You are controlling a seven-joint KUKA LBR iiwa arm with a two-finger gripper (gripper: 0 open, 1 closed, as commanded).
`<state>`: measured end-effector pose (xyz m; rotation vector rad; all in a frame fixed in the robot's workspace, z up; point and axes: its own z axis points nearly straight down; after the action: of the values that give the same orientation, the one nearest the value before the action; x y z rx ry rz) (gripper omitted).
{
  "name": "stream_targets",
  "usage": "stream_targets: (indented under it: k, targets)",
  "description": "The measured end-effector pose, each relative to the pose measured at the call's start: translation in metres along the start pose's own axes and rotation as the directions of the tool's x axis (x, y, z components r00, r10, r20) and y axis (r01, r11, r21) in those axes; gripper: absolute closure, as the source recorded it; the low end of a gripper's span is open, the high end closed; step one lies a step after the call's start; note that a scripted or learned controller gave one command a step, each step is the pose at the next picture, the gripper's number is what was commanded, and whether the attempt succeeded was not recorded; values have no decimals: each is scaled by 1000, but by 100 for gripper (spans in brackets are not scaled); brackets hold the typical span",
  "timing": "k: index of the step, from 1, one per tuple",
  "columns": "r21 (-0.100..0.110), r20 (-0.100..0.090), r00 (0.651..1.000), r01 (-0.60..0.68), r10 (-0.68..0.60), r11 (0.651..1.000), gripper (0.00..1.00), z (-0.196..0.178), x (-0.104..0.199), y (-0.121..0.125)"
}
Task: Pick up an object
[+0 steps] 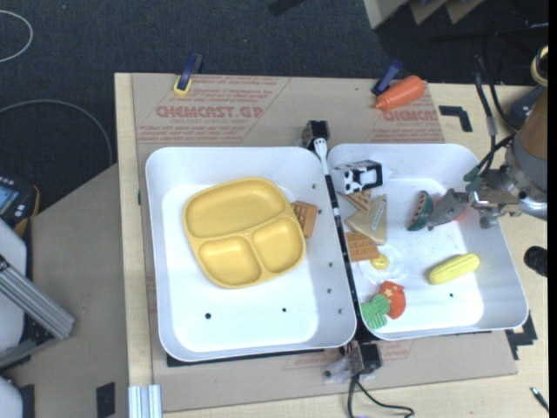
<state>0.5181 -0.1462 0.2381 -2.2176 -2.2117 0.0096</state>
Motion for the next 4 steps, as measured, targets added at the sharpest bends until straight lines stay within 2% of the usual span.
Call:
stream_targets:
  k: [1,3,4]
  targets:
    - [-11,2,1000,3,-3,1000,0,-5,0,2]
    - [-5,0,1000,3,-3,1000,0,81,4,9]
    - [-4,0,1000,2,-2,1000,0,143,8,3]
